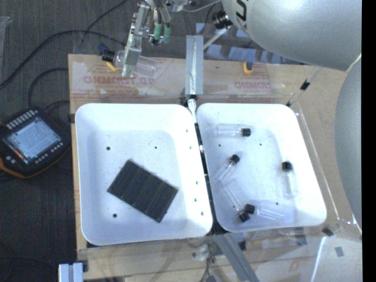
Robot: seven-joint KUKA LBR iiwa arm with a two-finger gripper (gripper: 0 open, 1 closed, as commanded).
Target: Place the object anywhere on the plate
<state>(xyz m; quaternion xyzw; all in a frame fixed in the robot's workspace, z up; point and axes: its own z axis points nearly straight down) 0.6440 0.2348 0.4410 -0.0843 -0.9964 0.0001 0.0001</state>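
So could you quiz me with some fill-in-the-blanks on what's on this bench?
1. The bin with the dark rectangular plate sits on the view's ___ side.
2. The other bin holds loose clear ___ .
3. Their caps are coloured ___ .
4. The hand, up beyond the bins' far edge, grips one held vial, so the plate has ___ on it yet.

Missing words: left; vials; black; nothing

Gripper [130, 63] above left bin [88, 157] far edge, clear vial [138, 63] between fingers — dark plate [142, 190] in bin.
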